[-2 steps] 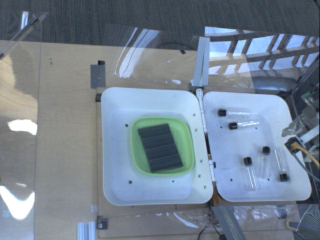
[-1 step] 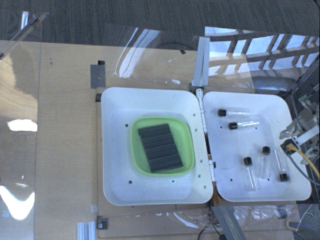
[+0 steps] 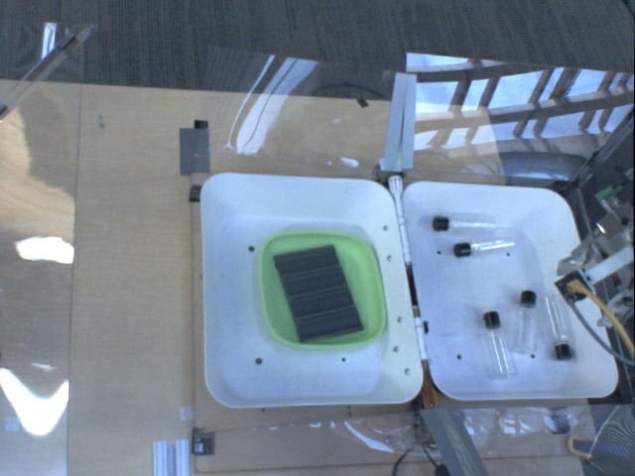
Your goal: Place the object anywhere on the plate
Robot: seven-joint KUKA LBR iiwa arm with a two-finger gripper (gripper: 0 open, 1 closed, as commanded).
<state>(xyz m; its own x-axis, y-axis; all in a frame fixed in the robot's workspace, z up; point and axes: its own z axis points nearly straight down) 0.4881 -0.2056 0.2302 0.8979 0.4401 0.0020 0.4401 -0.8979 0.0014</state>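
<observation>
A lime green plate (image 3: pixel 369 296) sits in the left white bin (image 3: pixel 228 365). A dark grey ribbed block (image 3: pixel 317 293) lies flat across the plate's middle. Several clear vials with black caps lie scattered in the right white bin (image 3: pixel 446 365), among them one at the back (image 3: pixel 466 224) and one near the front (image 3: pixel 498 350). My gripper (image 3: pixel 592 269) hangs at the right rim of the right bin, partly cut off by the view's edge, beside the nearest vial (image 3: pixel 557 327). Nothing is seen held in it.
The two bins meet at a hinged seam (image 3: pixel 407 266) in the middle. A grey metal post (image 3: pixel 400 122) stands behind the seam. A small grey block (image 3: pixel 194 149) lies on the wooden bench behind the left bin.
</observation>
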